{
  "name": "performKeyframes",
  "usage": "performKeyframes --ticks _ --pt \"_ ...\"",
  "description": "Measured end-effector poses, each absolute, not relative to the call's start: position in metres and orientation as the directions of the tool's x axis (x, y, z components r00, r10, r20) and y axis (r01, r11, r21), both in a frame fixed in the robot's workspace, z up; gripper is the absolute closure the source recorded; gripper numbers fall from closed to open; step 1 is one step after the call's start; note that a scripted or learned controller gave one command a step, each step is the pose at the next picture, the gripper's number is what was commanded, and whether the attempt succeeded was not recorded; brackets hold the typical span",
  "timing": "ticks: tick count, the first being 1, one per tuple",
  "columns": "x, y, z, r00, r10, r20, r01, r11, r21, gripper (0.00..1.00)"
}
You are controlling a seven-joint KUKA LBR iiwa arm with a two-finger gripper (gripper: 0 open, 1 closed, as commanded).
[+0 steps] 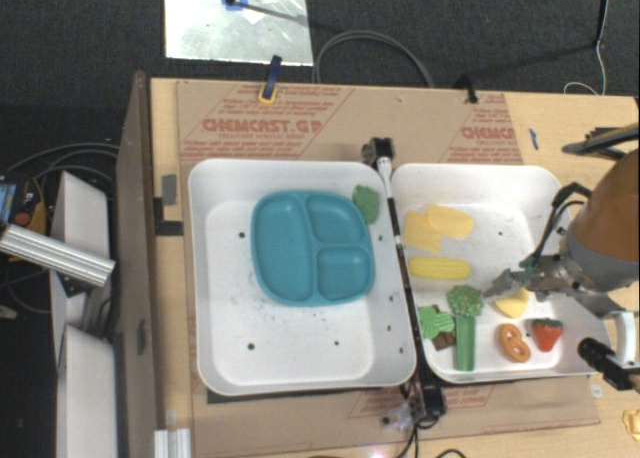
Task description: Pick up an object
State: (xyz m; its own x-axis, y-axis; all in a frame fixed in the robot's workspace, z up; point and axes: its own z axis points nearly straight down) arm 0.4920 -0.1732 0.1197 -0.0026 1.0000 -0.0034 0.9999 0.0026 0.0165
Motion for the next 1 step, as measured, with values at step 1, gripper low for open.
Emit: performKeyframes --ticks 1 --pt "0.4893 -0.1677 0.0893 0.002 1.000 -0.002 1.000 -0.002 0.009 0.00"
